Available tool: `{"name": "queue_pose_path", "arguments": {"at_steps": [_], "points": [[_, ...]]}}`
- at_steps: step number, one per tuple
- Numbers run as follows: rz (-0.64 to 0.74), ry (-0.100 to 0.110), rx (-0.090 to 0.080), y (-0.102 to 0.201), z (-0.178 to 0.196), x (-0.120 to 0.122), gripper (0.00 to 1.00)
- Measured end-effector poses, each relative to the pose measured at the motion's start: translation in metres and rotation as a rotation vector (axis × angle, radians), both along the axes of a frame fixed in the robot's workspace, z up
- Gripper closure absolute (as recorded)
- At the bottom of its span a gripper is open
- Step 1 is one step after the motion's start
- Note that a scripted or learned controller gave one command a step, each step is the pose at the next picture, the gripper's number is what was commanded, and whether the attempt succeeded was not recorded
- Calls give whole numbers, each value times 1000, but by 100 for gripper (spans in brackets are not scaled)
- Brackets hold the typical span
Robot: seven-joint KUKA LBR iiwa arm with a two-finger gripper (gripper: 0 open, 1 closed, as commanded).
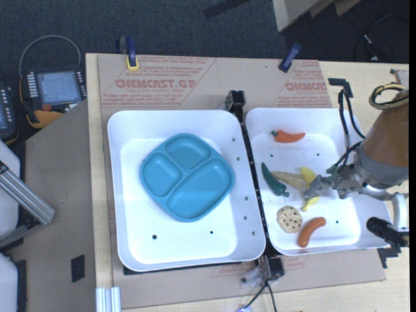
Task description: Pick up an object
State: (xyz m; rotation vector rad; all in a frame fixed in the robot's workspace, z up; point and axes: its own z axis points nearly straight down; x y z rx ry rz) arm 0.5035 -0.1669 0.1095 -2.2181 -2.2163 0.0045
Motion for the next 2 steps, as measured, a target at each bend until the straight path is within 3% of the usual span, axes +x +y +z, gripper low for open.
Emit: {"name": "queue_pose_path", "arguments": {"at_steps": [1, 2], "points": [[1, -7, -3, 0, 13, 2, 100], [0, -8, -3, -4, 57, -5, 100]]}}
